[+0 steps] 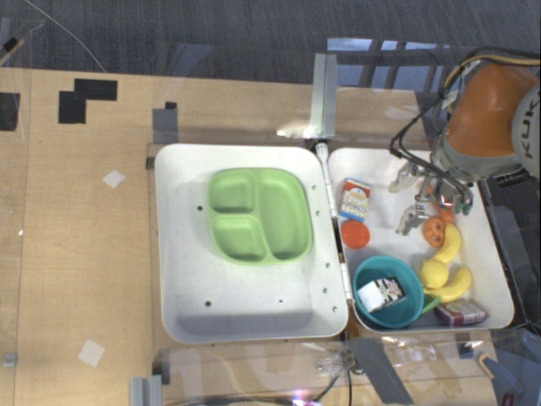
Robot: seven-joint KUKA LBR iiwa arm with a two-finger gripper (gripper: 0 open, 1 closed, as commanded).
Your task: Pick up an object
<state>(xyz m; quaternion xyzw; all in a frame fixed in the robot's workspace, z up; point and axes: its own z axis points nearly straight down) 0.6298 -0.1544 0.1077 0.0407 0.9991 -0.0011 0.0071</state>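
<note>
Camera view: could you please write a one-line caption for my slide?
Grey arm's claw hovers over right white bin of toy food; green divided plastic plate lies in left white bin.

my bench (76, 252) is a light wood top filling most of the frame. two shallow white bins sit on it side by side: left bin (182, 311) mid-frame, right bin (499, 299) touching it at right.

A green three-compartment tray (258, 215) lies in the left white bin (182, 294) on the wooden bench (76, 252).
</note>
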